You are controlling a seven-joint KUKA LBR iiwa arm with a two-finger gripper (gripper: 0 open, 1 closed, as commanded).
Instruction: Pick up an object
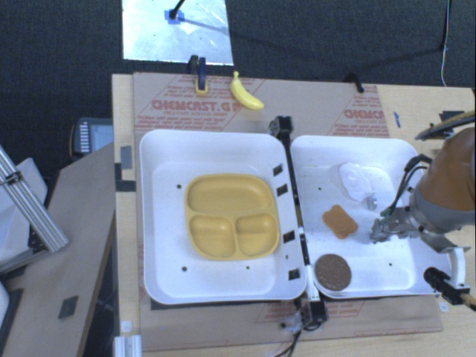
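Observation:
In the right bin [320, 155] lie an orange-brown flat piece [339, 221], a dark brown round disc [332, 271] near the front wall, and a crumpled white thing [362, 181] toward the back. My gripper [381, 231] is low in the right bin, just right of the orange-brown piece and below the white thing. Nothing shows between its tips. The arm comes in from the right, its orange band above the wrist.
The left bin [160, 162] holds a yellow three-compartment tray [227, 216]. A yellow banana [245, 95] and a yellow-black clamp [199, 74] lie on the cardboard behind the bins. A black divider with clips [290, 199] runs between the bins.

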